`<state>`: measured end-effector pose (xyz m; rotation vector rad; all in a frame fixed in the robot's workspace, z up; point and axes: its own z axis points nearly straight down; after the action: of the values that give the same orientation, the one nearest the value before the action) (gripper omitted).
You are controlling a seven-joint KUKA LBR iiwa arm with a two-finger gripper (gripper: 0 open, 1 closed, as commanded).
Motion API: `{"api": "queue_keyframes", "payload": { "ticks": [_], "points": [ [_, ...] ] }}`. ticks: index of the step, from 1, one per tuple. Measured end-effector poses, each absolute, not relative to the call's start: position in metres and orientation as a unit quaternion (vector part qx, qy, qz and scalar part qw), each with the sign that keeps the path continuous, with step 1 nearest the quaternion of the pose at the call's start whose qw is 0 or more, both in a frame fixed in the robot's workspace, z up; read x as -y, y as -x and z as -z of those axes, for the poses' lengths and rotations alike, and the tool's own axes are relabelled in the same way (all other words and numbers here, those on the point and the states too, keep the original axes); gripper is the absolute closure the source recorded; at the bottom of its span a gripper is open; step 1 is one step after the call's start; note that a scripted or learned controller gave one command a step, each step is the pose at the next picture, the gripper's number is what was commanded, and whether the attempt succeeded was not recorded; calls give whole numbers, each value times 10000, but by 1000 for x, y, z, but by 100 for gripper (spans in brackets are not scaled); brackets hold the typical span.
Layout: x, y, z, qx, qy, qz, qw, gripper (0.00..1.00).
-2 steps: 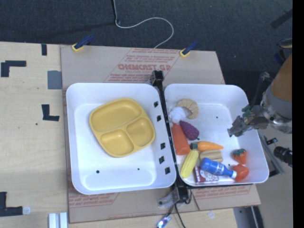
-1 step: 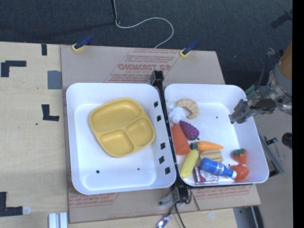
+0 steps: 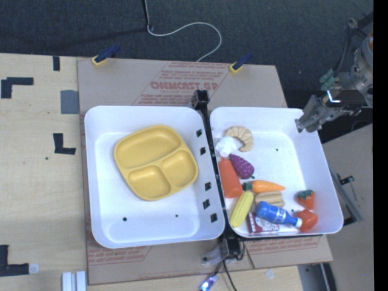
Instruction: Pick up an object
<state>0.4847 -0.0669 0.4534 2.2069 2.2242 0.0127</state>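
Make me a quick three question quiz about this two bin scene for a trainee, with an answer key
1. True or false: the yellow tray lies in the right bin.
2. Which item lies nearest the right bin's far edge? A) corn B) croissant C) blue bottle
3. Fill in: the gripper hovers at the right bin's far ___ corner.

Key: 1 false, it lies in the left bin; 2 B; 3 right.

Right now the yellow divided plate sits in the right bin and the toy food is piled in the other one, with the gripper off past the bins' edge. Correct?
Not quite. The camera view shows the yellow divided plate in the left bin. The toy food is piled in the right bin, and the gripper is at that bin's upper right corner.
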Motion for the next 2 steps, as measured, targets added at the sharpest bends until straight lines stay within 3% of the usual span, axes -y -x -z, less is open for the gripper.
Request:
{"api": "queue_keyframes", "payload": {
  "ticks": [1,2],
  "points": [
    [104,-483,-420,-7061,-7081,15,-6,100],
    [132,-483,-409,-7063,-7080,12,-3,100]
  ]
}}
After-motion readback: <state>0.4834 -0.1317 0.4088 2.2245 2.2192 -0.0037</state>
